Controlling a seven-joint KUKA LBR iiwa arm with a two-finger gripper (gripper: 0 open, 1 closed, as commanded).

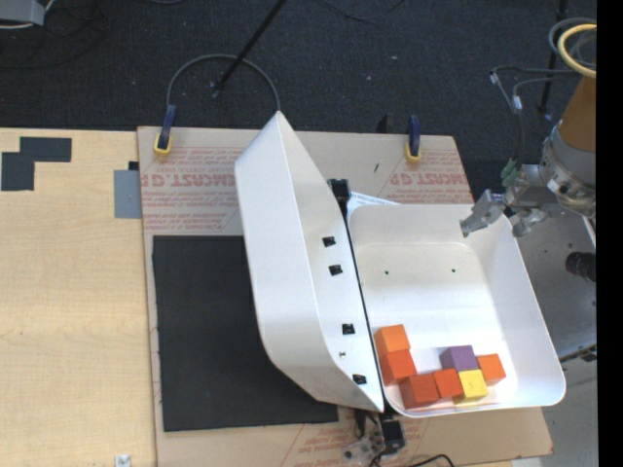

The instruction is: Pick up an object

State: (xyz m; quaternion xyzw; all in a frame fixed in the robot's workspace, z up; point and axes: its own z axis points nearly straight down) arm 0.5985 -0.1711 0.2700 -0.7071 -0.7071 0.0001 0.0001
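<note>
claw point(504, 212) sits at the right bin's point(526, 309) upper right rim, well apart from the blocks; cannot tell its state from here. blocks cluster in that bin's lower corner: orange blocks point(394, 353), one purple point(458, 358), one yellow point(472, 384), all touching. left bin point(292, 261) is tipped up on edge, leaning against the right bin. black mat point(204, 329) on the surface point(68, 309).

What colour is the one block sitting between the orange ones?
Purple block, seen in the camera view.
</note>
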